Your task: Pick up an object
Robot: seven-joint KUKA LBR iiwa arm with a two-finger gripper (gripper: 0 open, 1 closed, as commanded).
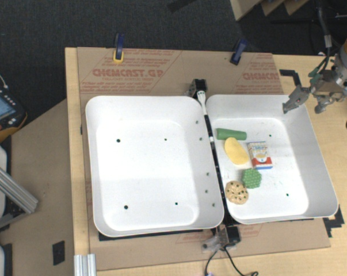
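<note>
The right bin (311, 171) holds a small cluster of objects near its left side: a green oblong piece (231, 134), a yellow lemon-shaped piece (236, 152), a small white carton with red and blue print (259, 155), a green round piece (252, 179) and a brown cookie (236, 192). My gripper (307, 99) hangs over the right bin's far right corner, well apart from the cluster. Its two fingers are spread, one finger (294, 99) over the bin rim, with nothing between them.
The left bin (104, 154) lies beside the right one, parted by a dark divider (210, 148). Both rest on a cardboard sheet (161, 68) held by blue clamps (118, 48) at the back. A metal rail (12, 186) and other equipment lie off the bench at left.
</note>
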